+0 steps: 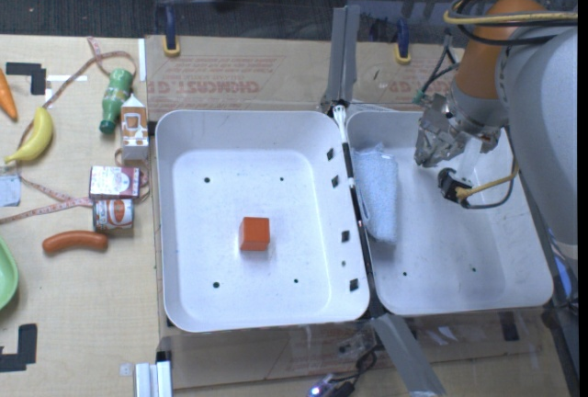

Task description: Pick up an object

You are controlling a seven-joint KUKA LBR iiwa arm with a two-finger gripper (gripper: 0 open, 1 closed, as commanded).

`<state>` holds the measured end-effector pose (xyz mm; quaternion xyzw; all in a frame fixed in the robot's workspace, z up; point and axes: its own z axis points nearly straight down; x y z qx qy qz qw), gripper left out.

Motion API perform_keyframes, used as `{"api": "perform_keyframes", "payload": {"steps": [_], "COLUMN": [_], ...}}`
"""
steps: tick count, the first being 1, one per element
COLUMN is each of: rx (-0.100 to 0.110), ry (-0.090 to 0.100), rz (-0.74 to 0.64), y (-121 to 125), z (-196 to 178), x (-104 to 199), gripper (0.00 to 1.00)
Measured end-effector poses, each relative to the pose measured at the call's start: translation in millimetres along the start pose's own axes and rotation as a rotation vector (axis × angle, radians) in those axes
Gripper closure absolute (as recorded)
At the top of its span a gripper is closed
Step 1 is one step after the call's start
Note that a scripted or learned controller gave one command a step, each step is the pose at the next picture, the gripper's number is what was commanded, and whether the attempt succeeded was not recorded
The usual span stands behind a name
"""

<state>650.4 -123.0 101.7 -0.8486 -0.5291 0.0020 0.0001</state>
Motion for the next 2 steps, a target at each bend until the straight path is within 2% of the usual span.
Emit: {"api": "perform_keyframes", "payload": {"steps": [1, 2], "rx": [-0.001, 0.0], "ry": [0.002, 0.001], "rz": [0.423, 0.829], "y": [0, -23], "z": [10, -123], "x": [-12, 14], "gripper": [1.0, 1.0]}}
